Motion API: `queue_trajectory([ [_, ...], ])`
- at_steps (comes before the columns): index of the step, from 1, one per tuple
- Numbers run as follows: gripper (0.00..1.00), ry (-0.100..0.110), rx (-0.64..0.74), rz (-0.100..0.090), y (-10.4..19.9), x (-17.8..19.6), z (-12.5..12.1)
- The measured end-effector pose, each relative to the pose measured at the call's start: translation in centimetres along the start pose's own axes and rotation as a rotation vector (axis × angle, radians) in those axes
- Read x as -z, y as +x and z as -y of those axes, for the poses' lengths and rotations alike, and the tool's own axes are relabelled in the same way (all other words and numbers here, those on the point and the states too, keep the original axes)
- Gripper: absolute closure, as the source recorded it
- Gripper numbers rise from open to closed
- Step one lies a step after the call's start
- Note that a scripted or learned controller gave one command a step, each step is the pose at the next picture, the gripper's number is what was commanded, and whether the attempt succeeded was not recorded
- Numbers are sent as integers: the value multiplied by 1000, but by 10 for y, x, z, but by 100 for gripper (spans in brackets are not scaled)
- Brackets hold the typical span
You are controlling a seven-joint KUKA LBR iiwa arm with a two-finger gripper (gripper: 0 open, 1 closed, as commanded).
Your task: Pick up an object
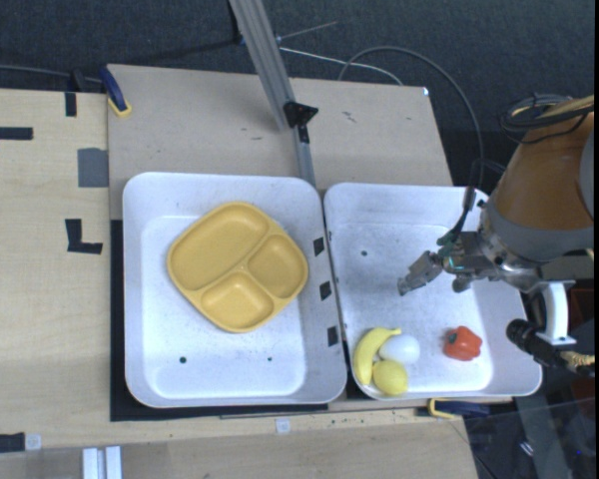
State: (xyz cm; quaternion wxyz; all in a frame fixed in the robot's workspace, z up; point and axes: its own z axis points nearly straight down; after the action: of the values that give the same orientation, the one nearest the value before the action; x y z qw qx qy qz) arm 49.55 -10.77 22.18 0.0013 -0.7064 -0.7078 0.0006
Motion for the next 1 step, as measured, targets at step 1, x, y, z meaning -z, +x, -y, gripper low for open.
queue_trajectory([
  [1, 0, 0, 0, 0, 0, 0, 0],
])
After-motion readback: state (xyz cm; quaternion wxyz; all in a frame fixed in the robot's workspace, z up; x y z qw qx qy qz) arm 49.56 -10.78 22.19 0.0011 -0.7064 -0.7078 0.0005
